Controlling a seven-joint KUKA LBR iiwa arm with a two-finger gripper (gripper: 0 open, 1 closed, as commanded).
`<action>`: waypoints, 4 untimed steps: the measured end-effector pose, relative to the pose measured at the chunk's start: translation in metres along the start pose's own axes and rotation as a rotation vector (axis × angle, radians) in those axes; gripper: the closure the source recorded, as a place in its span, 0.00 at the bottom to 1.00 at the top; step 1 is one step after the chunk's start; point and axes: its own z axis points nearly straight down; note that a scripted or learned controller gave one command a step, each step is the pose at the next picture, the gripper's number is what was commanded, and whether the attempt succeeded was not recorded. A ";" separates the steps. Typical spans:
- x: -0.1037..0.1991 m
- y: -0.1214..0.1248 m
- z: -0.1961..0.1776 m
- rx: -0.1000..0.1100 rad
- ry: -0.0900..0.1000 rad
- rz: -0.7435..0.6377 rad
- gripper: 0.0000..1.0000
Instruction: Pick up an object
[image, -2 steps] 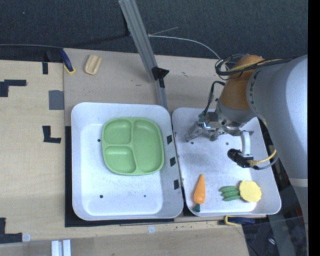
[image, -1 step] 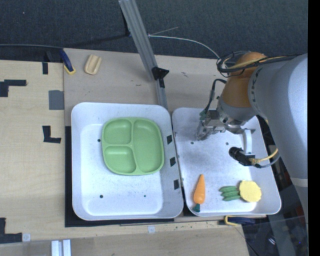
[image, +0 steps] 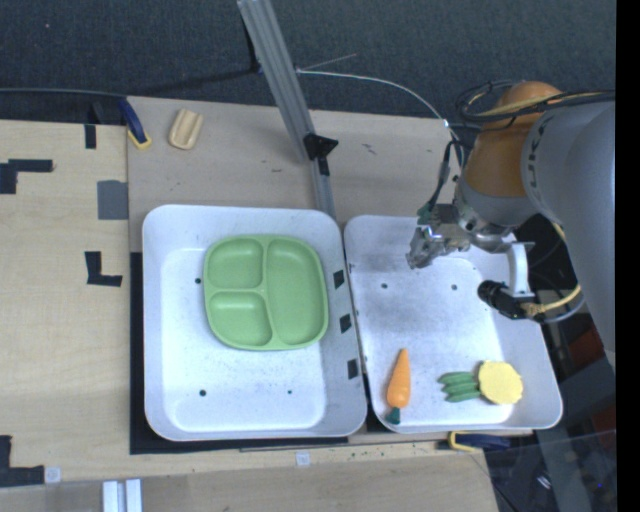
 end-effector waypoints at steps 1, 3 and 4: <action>0.002 -0.006 -0.046 -0.001 0.000 -0.001 1.00; 0.046 -0.027 -0.079 0.005 0.001 -0.003 1.00; 0.101 -0.039 -0.089 0.005 0.003 -0.006 1.00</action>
